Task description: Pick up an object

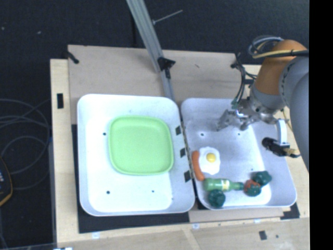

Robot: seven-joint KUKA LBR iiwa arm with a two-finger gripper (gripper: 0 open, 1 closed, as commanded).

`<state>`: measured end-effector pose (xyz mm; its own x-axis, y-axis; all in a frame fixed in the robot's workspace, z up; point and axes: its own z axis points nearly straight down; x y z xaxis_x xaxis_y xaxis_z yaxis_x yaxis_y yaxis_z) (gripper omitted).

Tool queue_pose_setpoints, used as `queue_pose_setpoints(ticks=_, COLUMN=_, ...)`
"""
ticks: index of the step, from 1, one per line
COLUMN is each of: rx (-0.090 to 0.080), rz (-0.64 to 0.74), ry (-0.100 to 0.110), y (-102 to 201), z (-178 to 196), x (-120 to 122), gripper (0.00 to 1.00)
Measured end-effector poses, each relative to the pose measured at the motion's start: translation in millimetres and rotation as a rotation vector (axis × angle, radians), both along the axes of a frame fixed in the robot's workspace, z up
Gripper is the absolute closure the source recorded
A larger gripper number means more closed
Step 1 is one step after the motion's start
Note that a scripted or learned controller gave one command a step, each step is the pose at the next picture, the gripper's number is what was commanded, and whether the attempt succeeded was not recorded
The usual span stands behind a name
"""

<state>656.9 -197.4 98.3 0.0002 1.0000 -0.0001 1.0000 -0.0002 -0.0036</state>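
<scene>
My gripper (pixel 233 122) hangs over the upper part of the right bin (pixel 237 152), its two fingers spread open with nothing between them. Below it, along the bin's front, lie a toy fried egg (pixel 209 159), an orange carrot-like stick (pixel 197 166), a green bottle (pixel 222 184) on its side, a dark green broccoli piece (pixel 216 197), a red and green piece (pixel 252 188) and another dark green piece (pixel 262 177). All of these lie apart from the gripper.
A square light green plate (pixel 140 145) lies in the middle of the left bin (pixel 93 113). A grey metal pole (pixel 148 33) slants up from the back edge between the bins. The grey arm with its orange band (pixel 276 69) enters from the right.
</scene>
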Motion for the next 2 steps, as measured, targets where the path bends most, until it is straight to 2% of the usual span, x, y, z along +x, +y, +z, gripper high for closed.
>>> queue_pose_setpoints(ticks=1, rx=-0.002, rz=0.000, ry=-0.006, y=-0.8, z=13.8, x=1.6, gripper=1.00)
queue_pose_setpoints(ticks=2, rx=-0.001, rz=0.000, ry=-0.009, y=-11.5, z=67.0, x=3.2, gripper=1.00)
